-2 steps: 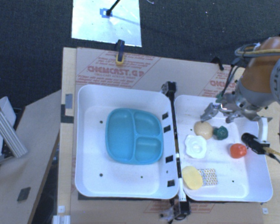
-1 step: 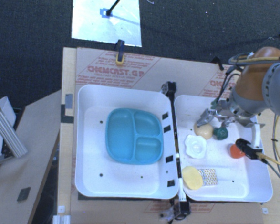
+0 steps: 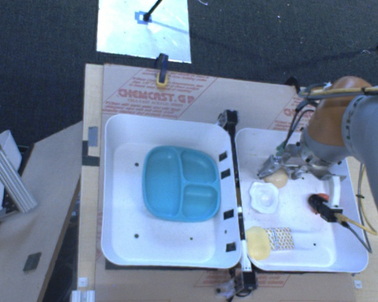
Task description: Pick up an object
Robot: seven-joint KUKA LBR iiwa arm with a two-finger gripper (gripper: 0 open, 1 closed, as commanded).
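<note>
While my claw (image 3: 273,167) hangs low over the right bin (image 3: 317,251), toward its far left corner, I cannot tell if it is apart or together. Just beside its tip lies a tan lump (image 3: 278,180), and a white piece (image 3: 263,197) lies next to it, toward the near edge.

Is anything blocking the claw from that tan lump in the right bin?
Nothing visible does. The gripper is right at the tan lump, with nothing showing between them. The white piece lies close by on the lump's near side, not in the way.
</note>
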